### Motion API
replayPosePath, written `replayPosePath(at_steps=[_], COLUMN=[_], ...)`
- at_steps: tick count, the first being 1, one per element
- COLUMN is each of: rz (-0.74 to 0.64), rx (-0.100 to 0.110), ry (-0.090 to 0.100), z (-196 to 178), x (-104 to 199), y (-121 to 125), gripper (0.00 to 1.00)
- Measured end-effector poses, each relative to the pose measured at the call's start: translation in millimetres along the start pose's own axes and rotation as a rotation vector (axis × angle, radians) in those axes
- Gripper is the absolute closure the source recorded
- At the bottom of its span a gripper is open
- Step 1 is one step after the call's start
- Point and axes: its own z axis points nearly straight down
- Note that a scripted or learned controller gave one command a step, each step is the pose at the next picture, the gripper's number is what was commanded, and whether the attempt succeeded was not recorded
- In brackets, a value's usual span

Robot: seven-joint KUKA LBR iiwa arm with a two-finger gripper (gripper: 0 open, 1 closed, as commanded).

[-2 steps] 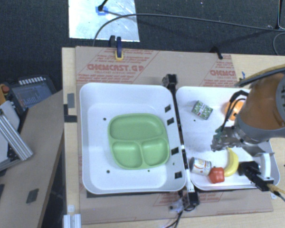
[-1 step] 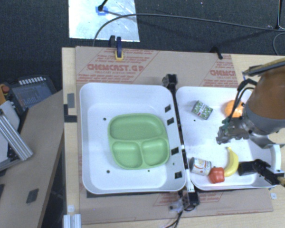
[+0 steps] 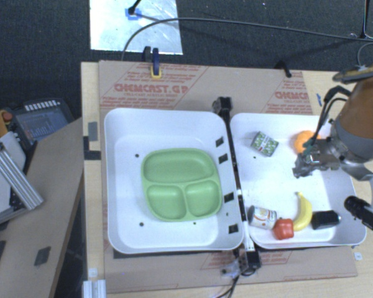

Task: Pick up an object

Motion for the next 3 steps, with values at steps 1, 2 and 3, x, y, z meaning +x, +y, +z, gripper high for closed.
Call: replayPosePath(at_steps=[1,2,3], rz=[-0.005,-0.005,-0.006], rx=[0.006,0.009,0.007], ry=[0.003,0.004,0.004], z=[2.4,17.3,7.3], x=[62.7,114.1,167.1], y=[12.1,16.0,23.9], gripper=[1.00,1.00,1.00])
